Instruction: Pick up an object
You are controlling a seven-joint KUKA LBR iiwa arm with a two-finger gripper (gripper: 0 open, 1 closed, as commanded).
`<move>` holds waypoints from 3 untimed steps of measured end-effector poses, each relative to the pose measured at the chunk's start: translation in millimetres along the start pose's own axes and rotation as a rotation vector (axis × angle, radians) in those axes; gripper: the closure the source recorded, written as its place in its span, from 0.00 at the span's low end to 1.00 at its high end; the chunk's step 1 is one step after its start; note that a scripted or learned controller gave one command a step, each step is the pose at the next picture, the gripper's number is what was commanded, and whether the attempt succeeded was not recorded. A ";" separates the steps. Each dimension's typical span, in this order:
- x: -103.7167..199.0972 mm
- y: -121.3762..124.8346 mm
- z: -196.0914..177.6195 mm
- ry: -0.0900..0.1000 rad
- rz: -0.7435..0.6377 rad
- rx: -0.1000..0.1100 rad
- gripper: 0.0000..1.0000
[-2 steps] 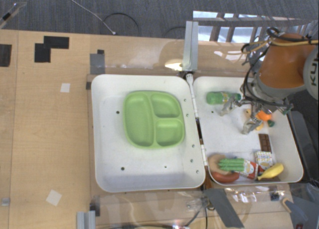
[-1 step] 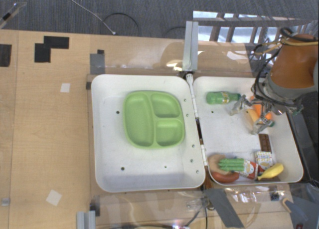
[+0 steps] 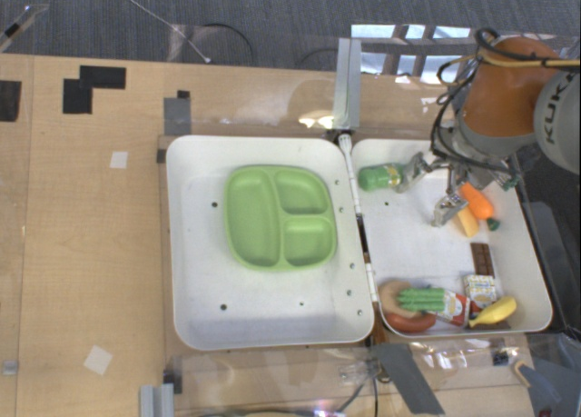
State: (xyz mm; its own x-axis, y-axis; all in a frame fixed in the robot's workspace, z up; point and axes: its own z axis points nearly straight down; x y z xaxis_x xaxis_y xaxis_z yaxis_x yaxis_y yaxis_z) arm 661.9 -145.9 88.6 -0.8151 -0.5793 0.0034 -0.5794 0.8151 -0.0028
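Orange toy carrot (image 3: 477,201) lies beside the end effector (image 3: 448,209), whose opening I cannot tell; next, lower and grasp.

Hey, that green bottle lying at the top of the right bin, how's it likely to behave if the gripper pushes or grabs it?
The green bottle lies on its side, so a push would probably roll it. It looks rounded and smooth, so the fingers may slip off. It is likely light plastic and may skid across the white bin.
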 end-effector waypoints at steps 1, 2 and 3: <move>6.3 -26.3 -1.0 -0.013 -0.067 0.005 0.00; 50.8 -38.0 0.1 -0.011 -0.210 0.006 0.00; 49.5 -6.5 -0.1 -0.013 -0.064 0.004 0.00</move>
